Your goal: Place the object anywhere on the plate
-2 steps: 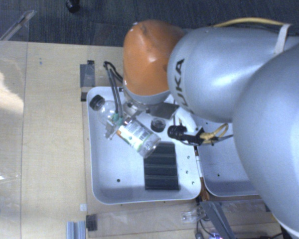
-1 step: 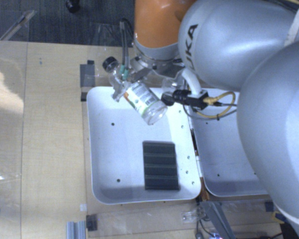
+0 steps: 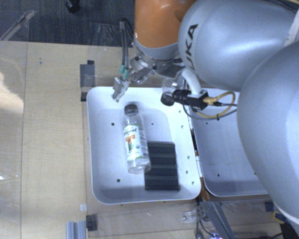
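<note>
A clear plastic bottle [image 3: 133,142] with a dark cap and a green and orange label lies on its side in the left bin [image 3: 102,133], cap pointing to the far side. A flat black ribbed slab [image 3: 162,166] lies right beside it near the bin's front right corner, its left edge against the bottle's lower end. My gripper [image 3: 118,89] hangs over the bin's far left corner, a short way beyond the bottle's cap and apart from it. Nothing shows in its grasp.
The right bin [image 3: 224,148] sits next to the left one, largely covered by the grey arm [image 3: 249,59]. A black cable connector [image 3: 182,97] juts from the wrist over the left bin's far rim. Wooden bench top [image 3: 45,133] spreads to the left.
</note>
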`<state>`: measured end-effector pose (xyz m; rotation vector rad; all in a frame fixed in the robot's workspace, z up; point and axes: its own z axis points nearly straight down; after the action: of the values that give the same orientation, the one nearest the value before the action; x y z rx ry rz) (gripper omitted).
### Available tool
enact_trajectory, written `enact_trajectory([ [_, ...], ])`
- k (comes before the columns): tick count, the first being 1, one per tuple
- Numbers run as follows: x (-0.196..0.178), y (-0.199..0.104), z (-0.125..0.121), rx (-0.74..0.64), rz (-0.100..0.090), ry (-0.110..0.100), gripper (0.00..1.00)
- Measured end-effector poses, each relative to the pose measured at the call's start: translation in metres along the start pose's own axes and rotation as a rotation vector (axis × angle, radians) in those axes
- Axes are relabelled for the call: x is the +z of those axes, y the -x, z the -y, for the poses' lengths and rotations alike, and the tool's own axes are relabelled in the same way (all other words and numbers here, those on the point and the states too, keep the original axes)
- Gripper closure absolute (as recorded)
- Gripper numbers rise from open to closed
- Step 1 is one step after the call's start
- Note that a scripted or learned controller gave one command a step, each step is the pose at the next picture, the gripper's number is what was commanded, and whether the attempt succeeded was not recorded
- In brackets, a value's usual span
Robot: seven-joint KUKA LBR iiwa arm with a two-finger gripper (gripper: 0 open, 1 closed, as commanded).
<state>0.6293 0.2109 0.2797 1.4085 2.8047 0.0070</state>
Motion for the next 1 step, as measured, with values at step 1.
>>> enact_trajectory([
  [1,0.1119,-0.0154,0.0227,-0.274,-0.001,-0.001,0.00],
])
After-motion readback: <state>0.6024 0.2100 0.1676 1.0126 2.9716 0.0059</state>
